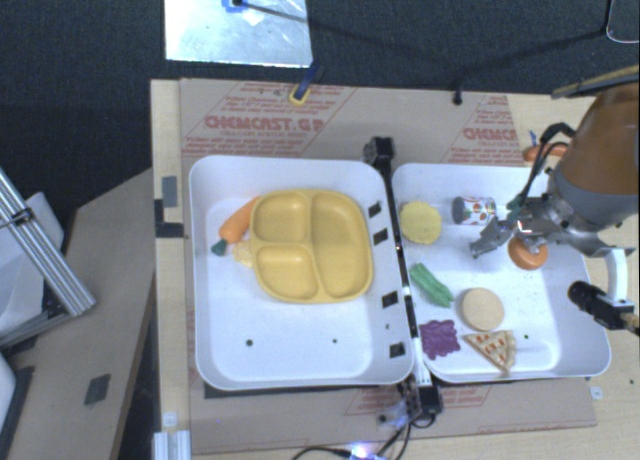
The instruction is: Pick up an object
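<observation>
Two white bins (300, 368): one yellow tray (305, 245), one carrot (237, 220).

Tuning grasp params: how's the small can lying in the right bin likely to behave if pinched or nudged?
The small can lies on its side, so a nudge would probably roll it across the right bin. It looks rigid and likely light, a toy. Its curved wall may slip from the gripper unless pinched across the diameter.

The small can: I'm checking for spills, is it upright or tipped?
Tipped. The small can lies on its side in the right bin, beside the yellow round piece.
</observation>
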{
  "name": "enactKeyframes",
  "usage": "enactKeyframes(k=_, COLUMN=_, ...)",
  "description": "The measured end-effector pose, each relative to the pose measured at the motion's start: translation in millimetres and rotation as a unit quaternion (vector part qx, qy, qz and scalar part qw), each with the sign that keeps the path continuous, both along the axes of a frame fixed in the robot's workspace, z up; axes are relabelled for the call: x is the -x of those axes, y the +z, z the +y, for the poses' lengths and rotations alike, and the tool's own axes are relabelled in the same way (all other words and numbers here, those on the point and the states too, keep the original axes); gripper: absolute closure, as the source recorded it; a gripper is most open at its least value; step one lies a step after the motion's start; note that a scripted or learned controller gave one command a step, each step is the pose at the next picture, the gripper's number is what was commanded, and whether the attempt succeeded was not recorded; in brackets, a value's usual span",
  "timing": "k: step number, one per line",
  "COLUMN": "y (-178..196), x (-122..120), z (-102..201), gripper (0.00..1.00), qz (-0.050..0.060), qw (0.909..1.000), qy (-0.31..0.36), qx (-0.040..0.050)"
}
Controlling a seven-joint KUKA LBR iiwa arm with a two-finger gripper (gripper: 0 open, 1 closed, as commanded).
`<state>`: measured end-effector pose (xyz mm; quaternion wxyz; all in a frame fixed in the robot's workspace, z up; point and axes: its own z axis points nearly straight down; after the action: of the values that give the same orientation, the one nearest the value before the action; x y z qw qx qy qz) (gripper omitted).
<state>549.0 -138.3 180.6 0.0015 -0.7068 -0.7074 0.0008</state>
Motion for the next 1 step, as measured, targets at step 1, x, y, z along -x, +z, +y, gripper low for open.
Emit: enactKeyframes(k=1, y=-42.6, x=3.4, z=2.6, gripper=0.0, qz=0.0, qw=1.0, qy=0.0, qx=-0.0002)
